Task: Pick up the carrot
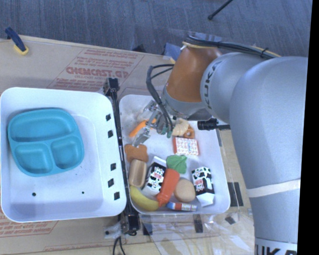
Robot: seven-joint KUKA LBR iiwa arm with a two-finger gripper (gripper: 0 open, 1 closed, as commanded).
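Carrot (169,184) beside banana (143,200)

Carrot (168,184) among toys, right bin (221,171) (arm (257,114) above)

A blue tray (44,140) is lying in the left bin (15,196); a banana (143,200), egg (185,191) and milk cartons (203,184) are crowding the right bin's (221,171) lower half.

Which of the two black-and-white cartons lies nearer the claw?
The left carton, beside the carrot, lies nearer the claw; the other carton sits by the bin's right wall.
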